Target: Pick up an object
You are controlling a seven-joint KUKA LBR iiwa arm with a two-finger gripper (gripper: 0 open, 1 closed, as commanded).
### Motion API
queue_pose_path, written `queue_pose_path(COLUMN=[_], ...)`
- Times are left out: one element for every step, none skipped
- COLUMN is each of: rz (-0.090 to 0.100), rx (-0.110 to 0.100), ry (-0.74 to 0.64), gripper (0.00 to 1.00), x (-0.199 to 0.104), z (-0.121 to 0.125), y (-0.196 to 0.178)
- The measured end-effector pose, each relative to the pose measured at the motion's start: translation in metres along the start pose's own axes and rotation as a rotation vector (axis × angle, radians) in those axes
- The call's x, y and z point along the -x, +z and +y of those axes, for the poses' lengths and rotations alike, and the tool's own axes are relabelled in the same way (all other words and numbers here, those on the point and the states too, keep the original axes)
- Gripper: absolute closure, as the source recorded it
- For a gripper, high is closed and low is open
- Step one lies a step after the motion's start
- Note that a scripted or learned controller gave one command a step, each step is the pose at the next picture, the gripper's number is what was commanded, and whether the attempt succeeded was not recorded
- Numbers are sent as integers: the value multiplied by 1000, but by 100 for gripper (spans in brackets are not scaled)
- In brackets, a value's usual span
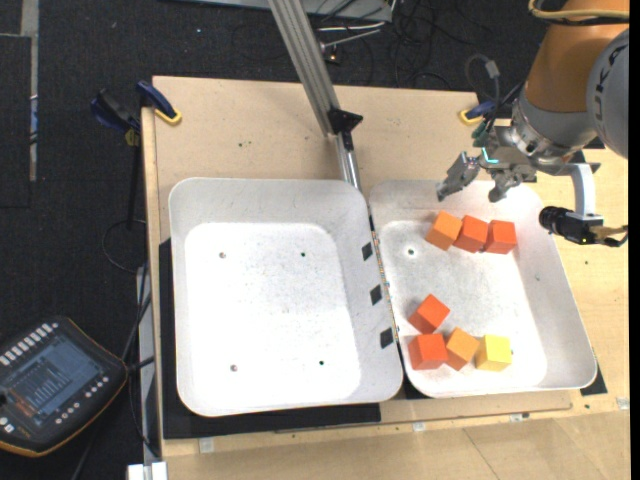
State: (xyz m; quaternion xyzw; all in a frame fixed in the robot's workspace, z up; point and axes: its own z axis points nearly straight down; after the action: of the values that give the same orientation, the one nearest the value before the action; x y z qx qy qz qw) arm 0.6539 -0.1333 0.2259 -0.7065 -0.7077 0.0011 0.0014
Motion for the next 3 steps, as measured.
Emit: queue_pose_path(rz=[-1, 0, -5], rx=[4, -2, 7], ry=[-1, 1, -1], gripper=[0, 0, 0], x=[0, -7, -14], z=[1, -8, -1], y=[-2, 52, 100])
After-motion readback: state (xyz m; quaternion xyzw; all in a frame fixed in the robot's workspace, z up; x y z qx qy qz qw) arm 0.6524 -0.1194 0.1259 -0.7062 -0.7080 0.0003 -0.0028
